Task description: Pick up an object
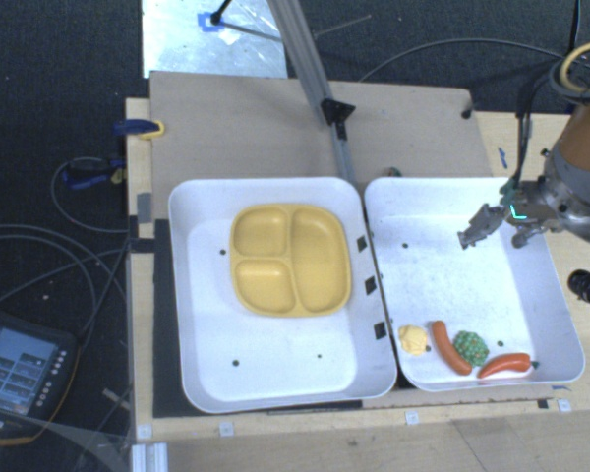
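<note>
Hovering over the right bin, the gripper spreads its dark fingers wide, holding nothing. Glossy sausages, bumpy broccoli and a yellow lump lie below.

A yellow divided plate lies in the left white bin. Beside the surface, a tablet and loose cables rest on dark floor at left.

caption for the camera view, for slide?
Gripper hovers over the right bin, above the two sausages, broccoli and yellow piece; yellow tray in left bin.
</note>
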Robot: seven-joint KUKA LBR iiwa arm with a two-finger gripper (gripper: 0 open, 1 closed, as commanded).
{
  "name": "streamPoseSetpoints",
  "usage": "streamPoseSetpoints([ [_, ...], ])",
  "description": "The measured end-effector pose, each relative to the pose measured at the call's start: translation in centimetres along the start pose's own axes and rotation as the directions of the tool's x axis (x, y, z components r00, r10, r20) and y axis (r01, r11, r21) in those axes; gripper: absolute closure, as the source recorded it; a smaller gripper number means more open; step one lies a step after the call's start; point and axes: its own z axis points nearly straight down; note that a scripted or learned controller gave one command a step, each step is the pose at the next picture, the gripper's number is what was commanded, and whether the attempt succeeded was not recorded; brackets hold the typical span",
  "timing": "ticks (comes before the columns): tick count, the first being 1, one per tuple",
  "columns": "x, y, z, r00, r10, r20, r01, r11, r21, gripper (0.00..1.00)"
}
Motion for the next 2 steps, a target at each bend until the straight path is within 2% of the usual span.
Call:
streamPoseSetpoints([
  [1,0.0,-0.2,4.2,1.0,0.003,0.0,-0.003,1.0,0.005,0.0],
  [2,-0.8,0.0,10.0,1.0,0.003,0.0,-0.003,1.0,0.006,0.0],
])
